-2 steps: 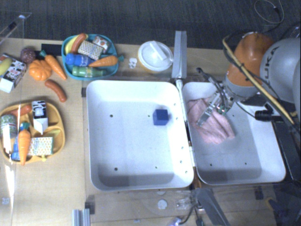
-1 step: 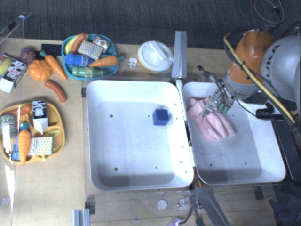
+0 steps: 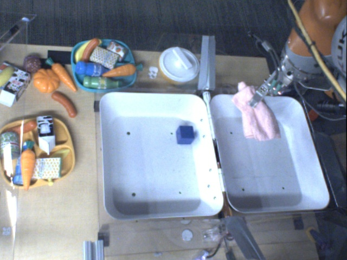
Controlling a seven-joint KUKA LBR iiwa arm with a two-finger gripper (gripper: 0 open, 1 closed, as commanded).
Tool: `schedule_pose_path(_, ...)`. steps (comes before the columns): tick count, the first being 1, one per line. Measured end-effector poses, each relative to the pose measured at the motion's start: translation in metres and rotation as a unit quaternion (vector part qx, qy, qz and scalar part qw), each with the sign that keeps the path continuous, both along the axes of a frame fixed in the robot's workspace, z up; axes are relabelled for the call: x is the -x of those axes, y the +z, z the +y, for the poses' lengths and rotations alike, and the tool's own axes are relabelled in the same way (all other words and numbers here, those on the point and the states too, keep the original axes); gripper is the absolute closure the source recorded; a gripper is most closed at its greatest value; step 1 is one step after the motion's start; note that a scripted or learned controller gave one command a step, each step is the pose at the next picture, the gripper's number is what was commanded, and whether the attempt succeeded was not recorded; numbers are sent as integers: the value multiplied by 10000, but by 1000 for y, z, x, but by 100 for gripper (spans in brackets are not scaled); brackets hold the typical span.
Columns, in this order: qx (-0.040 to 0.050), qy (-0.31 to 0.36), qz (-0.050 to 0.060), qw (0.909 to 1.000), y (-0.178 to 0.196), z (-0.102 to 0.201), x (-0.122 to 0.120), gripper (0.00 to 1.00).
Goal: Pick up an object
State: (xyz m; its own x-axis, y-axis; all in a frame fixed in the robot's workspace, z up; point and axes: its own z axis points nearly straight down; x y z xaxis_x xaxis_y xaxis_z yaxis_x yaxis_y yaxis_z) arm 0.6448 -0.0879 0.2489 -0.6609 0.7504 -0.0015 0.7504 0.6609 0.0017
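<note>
Pincer [image 3: 259, 95] closed narrow on the upper corner of a pink cloth [image 3: 256, 118], over the far part of the right bin [image 3: 303, 199], fingers pinching the fabric so that the rest hangs slack below and toward the bin floor. From the left edge of the bench: a small carton with a cow pattern [image 3: 15, 80], a dark purple toy [image 3: 32, 63], a toy pumpkin [image 3: 45, 80], a toy carrot [image 3: 66, 76] and a reddish sausage [image 3: 65, 103] lying loose on the wood. Nearer, a yellow tray [image 3: 65, 161] carrying several toy foods, among them another carrot and 2 small boxes. Farther back, a blue bowl [image 3: 130, 80] heaped with toy food, including a blue bottle and an orange carrot. Just beside it to the right, a white round lid on a yellow dish [image 3: 179, 65]. Then the left bin [image 3: 152, 199], with 1 blue cube [image 3: 185, 134] resting on its floor toward the right wall. Past the divider, the right bin, with the cloth draped from the pincer at its far left area. At far right, grey arm with orange band [image 3: 322, 7] reaching in from above the bin's far corner.
</note>
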Motion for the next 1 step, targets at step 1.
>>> schedule_pose_path(1,-2,170,25,9999,-68,-23,21,100)
